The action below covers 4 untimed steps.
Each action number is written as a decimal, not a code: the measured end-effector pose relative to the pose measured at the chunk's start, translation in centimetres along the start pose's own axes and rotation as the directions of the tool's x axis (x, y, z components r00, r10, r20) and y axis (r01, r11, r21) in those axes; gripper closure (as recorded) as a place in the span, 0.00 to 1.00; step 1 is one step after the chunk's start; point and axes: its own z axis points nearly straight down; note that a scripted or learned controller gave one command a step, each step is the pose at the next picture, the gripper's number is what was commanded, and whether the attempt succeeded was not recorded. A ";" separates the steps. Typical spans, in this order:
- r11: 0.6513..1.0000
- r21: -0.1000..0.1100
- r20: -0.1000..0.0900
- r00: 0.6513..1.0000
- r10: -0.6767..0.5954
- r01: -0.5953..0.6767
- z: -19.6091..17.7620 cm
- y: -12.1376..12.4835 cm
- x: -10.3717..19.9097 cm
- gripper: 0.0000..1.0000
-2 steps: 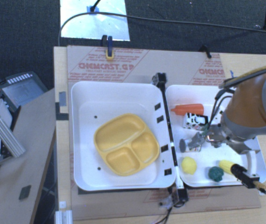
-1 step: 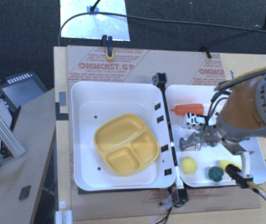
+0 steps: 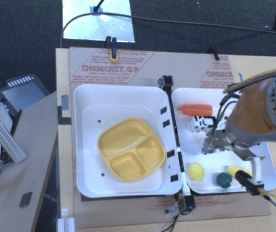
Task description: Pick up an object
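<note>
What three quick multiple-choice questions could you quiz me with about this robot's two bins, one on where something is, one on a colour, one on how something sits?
1. Where is the yellow divided tray?
A. left bin
B. right bin
C. on the bench outside the bins

2. What colour is the long object at the far end of the right bin?
A. blue
B. orange
C. purple

3. Where is the gripper?
A. over the left bin
B. outside both bins
C. over the right bin

Answers: 1 A, the tray lies in the left bin. 2 B, it is plainly orange. 3 C, the arm reaches over the right bin, near the black-and-white object.
</note>
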 end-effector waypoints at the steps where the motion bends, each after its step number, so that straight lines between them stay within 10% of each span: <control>1: 1.000 0.006 0.003 1.000 0.001 -0.001 -5.2 -0.8 -0.4 1.00; 3: 1.000 0.009 0.002 1.000 0.001 -0.001 -10.7 -0.4 -0.4 1.00; 4: 1.000 0.009 0.000 1.000 -0.005 0.005 -10.0 0.2 4.7 1.00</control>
